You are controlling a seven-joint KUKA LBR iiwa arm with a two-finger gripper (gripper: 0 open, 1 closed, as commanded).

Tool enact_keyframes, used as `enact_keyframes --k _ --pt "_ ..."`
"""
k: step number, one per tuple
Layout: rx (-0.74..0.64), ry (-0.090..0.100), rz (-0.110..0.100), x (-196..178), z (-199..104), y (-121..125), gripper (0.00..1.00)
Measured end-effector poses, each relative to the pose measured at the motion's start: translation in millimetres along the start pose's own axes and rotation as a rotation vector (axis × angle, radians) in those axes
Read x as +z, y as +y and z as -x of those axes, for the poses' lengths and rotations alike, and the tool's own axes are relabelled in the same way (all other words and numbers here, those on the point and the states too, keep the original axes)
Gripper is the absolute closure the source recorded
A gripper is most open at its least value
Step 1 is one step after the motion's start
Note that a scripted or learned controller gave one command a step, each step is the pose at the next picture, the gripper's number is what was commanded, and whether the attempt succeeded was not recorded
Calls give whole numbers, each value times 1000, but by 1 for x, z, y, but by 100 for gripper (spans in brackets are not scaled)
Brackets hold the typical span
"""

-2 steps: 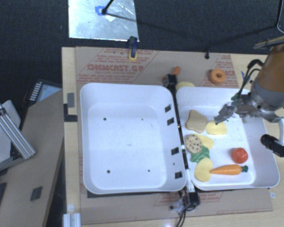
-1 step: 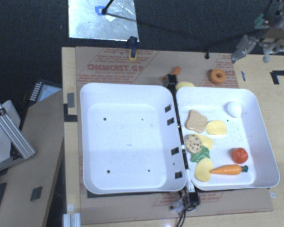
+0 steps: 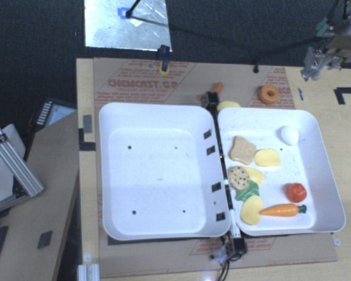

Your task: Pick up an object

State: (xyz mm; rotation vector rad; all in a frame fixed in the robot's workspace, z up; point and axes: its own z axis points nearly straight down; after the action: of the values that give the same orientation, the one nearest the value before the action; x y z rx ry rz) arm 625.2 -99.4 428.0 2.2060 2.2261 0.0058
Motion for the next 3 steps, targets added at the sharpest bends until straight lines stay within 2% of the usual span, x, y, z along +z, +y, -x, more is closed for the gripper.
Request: enact_keyframes --k 1,2,3 --pt "0 4 3 -112 -38 -98 100" --pt "5 2 -4 -106 -36 -95 0" --pt "1 1 0 -118 -36 -94 100"
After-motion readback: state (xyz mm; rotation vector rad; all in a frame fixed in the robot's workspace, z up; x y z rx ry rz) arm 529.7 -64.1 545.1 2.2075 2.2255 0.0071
